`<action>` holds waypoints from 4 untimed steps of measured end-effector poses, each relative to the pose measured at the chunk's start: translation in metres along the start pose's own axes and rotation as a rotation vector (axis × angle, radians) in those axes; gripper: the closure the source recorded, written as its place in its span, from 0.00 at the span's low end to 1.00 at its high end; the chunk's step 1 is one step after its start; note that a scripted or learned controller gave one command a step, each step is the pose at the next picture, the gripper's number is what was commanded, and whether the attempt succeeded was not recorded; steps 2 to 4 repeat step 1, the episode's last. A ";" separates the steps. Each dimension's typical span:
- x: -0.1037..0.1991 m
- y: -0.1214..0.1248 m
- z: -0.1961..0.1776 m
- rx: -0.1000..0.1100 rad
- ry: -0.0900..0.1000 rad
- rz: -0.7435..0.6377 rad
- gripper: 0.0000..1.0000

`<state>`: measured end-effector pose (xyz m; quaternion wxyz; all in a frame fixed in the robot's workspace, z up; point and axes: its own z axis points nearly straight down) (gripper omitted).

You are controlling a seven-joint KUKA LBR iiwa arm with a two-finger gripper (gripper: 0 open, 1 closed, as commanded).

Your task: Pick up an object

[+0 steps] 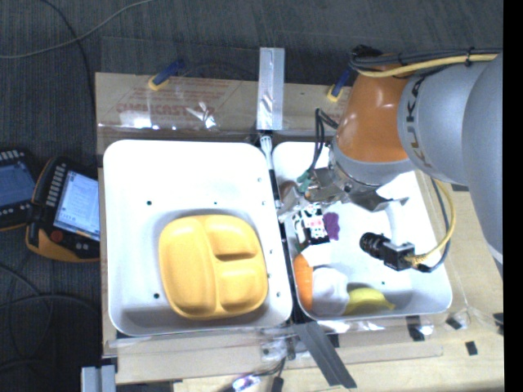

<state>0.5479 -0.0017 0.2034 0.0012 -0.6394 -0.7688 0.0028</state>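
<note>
Reaching in from the right, my arm [425, 96] hangs low over the right bin [433, 288], its orange band above the bin's upper half. My gripper [315, 219] sits near the bin's left wall, down among a cluster of small things: a purple piece [331, 224] just beside it, and below that an orange object [302, 278], a white one [328, 288] and a yellow one [368, 299] crowded into the lower left corner. Whether my gripper is wide or narrow I cannot tell; its tips are lost in the clutter, and nothing shows plainly between them. The left bin [131, 170] carries a yellow divided tray [212, 264], well apart from my reach. To do this step well, I judge I should settle on one item, likely the purple piece, centre over it, keep clear of the bin wall, and close only when neighbours are not wedged alongside.
</note>
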 end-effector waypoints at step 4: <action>-0.027 -0.054 -0.006 0.001 0.004 0.211 1.00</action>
